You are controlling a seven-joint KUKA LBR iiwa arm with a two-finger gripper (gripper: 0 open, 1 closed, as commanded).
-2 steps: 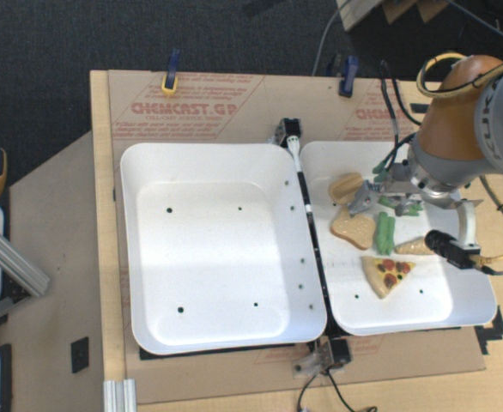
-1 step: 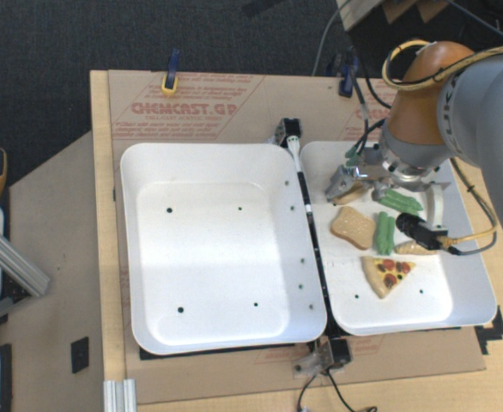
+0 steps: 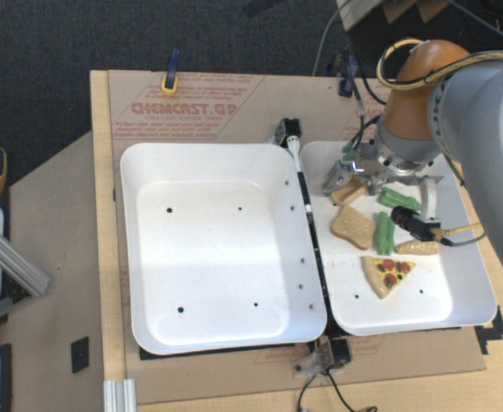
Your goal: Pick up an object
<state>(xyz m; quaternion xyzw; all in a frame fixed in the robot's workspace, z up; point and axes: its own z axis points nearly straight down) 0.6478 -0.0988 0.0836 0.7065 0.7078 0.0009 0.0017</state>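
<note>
The grey arm (image 3: 483, 136) reaches in from the right, its orange band (image 3: 427, 67) sitting above the wrist. It ends in the gripper (image 3: 346, 178), which hangs low over the back left part of the right bin (image 3: 457, 312). The slanted view does not show whether the gripper is open or closed, and nothing can be seen held in it.

All the toy food lies in the right bin, gathered in its back and middle.
- A small tan piece (image 3: 346, 195) sits right at the gripper's tip (touching or just under it, the view cannot settle which).
- A toast slice (image 3: 352, 227) lies flat just in front of that.
- An upright green piece (image 3: 383, 233) stands against the toast's right edge.
- A second green piece (image 3: 401, 199) lies further back, under the wrist.
- A pale stick (image 3: 419, 248) lies to the right of the upright green piece.
- A pizza slice (image 3: 387, 274) with red toppings lies nearest the front, its point toward the front edge.

The left bin (image 3: 140, 230) sits beside the right one, and their rims meet along a dark seam. Both bins rest on a cardboard sheet (image 3: 200, 106) printed with red lettering. A blue and yellow clamp (image 3: 171, 74) grips the sheet's back edge.
</note>
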